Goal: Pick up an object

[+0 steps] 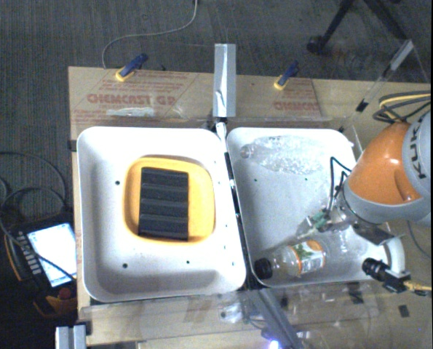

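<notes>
A clear plastic bottle with a black cap and an orange label lies on its side along the near wall of the right bin, cap pointing left. My gripper hangs low in this bin, just beyond the bottle's body and a little to its right, under the arm's orange band. Whether it touches the bottle is not visible. In the left bin a yellow sponge-like pad carries a black ridged block on top.
A crinkled clear plastic scrap rests at the far end of the right bin. A metal divider post stands behind the gap between the bins. Two clamps hold the board at the back. A tablet lies left of the bench.
</notes>
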`<action>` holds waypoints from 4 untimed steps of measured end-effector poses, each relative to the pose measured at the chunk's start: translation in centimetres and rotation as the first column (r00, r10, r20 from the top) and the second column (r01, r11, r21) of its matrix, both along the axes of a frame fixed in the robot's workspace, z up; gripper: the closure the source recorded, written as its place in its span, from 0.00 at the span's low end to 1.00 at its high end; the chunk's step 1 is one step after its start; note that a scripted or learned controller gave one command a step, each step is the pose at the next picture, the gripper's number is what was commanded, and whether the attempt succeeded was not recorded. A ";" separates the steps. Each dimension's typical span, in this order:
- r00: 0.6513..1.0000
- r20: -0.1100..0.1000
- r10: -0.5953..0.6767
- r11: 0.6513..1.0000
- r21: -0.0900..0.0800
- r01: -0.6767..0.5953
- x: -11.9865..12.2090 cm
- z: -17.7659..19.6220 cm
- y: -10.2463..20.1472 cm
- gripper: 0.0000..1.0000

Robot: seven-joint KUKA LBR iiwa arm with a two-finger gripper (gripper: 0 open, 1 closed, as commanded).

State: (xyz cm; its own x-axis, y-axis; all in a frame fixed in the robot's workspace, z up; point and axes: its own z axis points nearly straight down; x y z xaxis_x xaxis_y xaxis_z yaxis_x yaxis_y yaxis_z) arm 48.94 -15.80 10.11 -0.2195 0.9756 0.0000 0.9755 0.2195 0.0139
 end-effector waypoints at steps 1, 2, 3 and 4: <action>0.985 -0.013 0.170 0.985 -0.004 -0.170 3.2 10.7 6.8 1.00; 0.985 -0.013 0.169 0.986 -0.004 -0.170 3.1 10.7 6.8 0.00; 0.985 -0.013 0.169 0.986 -0.004 -0.170 3.1 10.7 6.8 0.00; 0.972 -0.016 0.233 0.972 -0.003 -0.233 -0.6 4.7 2.8 0.00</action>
State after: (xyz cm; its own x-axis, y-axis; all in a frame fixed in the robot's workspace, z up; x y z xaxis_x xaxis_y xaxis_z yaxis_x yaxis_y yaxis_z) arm 48.34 -13.05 14.78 -0.4407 0.8976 0.0005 0.8976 0.4407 -0.0021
